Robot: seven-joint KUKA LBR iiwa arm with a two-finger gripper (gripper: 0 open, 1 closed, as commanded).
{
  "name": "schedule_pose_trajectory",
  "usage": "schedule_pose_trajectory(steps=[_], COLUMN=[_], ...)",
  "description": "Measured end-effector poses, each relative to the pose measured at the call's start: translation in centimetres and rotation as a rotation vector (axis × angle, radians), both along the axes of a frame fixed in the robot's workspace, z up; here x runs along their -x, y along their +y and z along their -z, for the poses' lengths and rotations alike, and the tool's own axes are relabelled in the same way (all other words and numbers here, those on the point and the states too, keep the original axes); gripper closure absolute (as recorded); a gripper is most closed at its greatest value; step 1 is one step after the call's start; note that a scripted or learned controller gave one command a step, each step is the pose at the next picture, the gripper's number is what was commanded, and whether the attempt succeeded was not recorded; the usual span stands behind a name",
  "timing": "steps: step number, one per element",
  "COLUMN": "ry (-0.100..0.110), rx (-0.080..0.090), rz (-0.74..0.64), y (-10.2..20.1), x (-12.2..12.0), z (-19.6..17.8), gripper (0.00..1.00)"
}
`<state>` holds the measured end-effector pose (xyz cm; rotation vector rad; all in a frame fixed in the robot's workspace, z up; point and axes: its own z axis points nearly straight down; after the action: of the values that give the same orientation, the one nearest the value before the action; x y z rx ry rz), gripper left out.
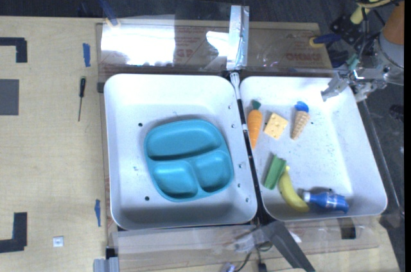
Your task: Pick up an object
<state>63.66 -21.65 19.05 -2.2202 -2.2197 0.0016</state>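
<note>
The wooden bench (pixel 45 155) spreads far to my claw's left. The left bin (pixel 122 200) holds a blue tray (pixel 187 158). My claw (pixel 352 83) hovers at the right bin's (pixel 347 155) upper corner; its state I cannot tell. Banana (pixel 290 191), carrot (pixel 254 126), cheese (pixel 276 126) lie below-left.

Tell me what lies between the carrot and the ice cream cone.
In the camera view, the cheese wedge lies between the carrot and the ice cream cone, in the right bin.
</note>
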Motion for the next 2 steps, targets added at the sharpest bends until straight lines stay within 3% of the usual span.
schedule_pose_trajectory(steps=[1, 2], ry=[0.007, -0.003], rx=[-0.002, 0.000], rz=[0.058, -0.045], y=[4.2, 4.0], x=[1.9, 1.4], z=[9.2, 10.5], gripper=[0.00, 0.00])
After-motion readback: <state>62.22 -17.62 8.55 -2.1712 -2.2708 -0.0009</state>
